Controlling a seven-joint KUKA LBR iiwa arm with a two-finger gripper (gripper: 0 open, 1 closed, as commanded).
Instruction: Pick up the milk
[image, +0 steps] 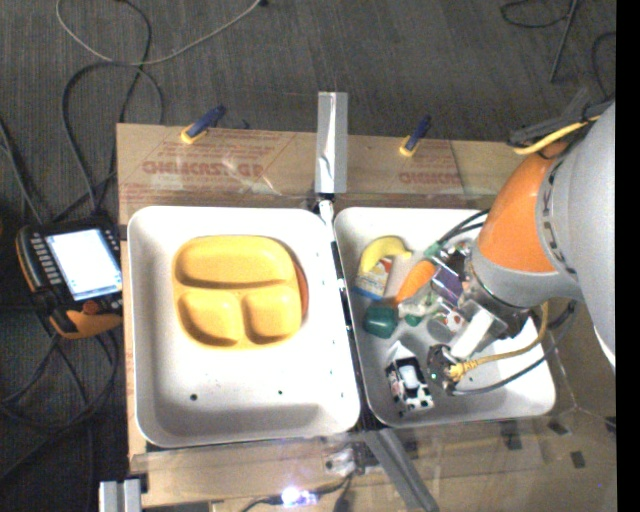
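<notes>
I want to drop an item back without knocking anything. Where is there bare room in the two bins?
The left bin has bare floor in front of the yellow tray and along its sides. The right bin is crowded: the carrot, teal piece, milk and arm cluster there, leaving only the near right corner bare.

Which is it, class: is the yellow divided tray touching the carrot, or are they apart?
Apart. The camera view shows the yellow tray lying in the left bin, while the carrot lies in the right bin, with both bins' rims between them.
</notes>
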